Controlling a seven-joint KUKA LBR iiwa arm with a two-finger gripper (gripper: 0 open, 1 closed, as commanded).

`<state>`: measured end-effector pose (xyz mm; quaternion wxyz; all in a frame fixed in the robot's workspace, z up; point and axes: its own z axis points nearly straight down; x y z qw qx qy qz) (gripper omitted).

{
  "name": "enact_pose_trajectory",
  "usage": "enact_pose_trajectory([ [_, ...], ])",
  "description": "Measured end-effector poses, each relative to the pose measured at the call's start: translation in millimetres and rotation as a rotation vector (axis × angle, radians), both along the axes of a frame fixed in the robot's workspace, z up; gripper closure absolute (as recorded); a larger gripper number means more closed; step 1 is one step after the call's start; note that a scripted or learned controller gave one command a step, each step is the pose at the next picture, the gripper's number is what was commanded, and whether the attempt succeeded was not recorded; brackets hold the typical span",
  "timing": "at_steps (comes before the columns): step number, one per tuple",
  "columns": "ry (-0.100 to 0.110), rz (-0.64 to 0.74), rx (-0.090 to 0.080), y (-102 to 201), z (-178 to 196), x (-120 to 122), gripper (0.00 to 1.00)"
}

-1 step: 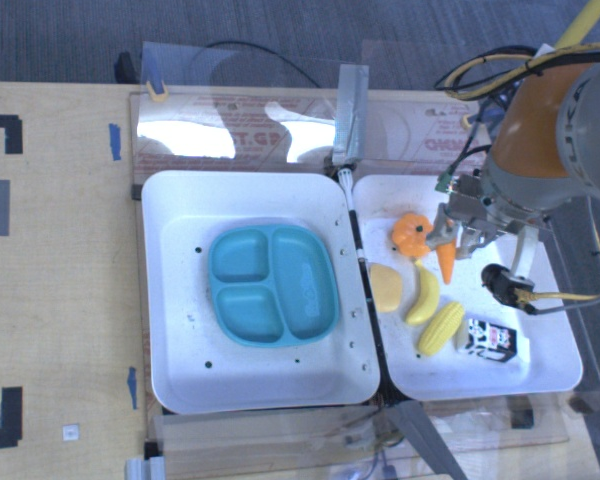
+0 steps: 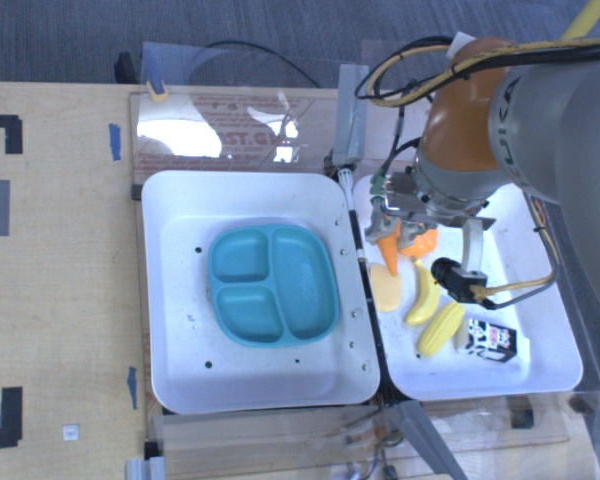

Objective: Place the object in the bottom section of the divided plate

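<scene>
the gripper (image 2: 405,230) is set low over the left side of the right bin (image 2: 540,363), directly above the carrot (image 2: 388,253). whether the jaws are open or closed cannot be told. the carrot lies beside the cheese (image 2: 385,288), with a banana (image 2: 422,296) and corn (image 2: 440,328) near. the plate (image 2: 275,283) rests in the left bin (image 2: 170,268). a clean pick is judged to need the carrot alone taken, lifted clear of the bin walls, then lowered into the plate's bottom section.
</scene>
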<state>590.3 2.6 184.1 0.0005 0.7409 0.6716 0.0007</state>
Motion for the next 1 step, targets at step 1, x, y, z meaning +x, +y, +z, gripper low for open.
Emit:
enact_pose_trajectory([
  [1, 0.007, 0.123, 0.003, 93.6, 0.0, -23.2, 1.00],
])
